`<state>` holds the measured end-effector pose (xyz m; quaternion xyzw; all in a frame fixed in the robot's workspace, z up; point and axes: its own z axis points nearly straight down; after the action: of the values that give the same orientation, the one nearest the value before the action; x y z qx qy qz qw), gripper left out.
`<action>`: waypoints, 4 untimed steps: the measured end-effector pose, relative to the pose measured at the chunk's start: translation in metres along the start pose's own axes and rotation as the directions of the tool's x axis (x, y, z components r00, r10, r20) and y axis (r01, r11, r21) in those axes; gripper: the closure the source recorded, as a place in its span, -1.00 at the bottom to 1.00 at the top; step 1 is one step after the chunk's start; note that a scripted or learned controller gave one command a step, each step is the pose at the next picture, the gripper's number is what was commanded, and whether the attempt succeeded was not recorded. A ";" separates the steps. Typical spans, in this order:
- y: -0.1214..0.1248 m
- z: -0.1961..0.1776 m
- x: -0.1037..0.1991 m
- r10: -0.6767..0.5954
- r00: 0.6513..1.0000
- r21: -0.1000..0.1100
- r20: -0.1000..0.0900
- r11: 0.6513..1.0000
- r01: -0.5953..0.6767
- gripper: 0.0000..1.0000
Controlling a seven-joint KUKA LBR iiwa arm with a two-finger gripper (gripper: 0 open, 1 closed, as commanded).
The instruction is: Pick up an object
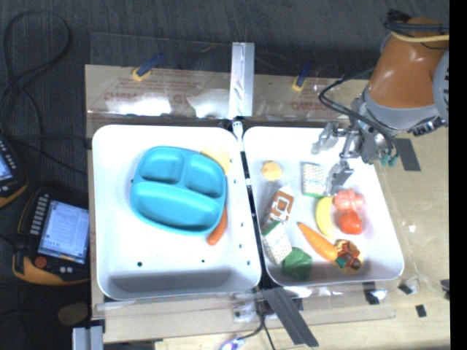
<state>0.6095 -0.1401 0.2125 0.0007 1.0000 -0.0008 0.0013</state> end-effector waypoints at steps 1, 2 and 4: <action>0.014 0.122 0.057 0.070 0.998 0.001 0.009 0.998 -0.070 -1.00; 0.028 0.121 0.120 0.257 0.966 -0.003 0.016 0.966 -0.257 -1.00; 0.010 0.121 0.120 0.582 0.813 -0.008 0.011 0.813 -0.582 -1.00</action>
<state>0.4895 -0.1302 0.0914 0.3063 0.9519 0.0016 0.0077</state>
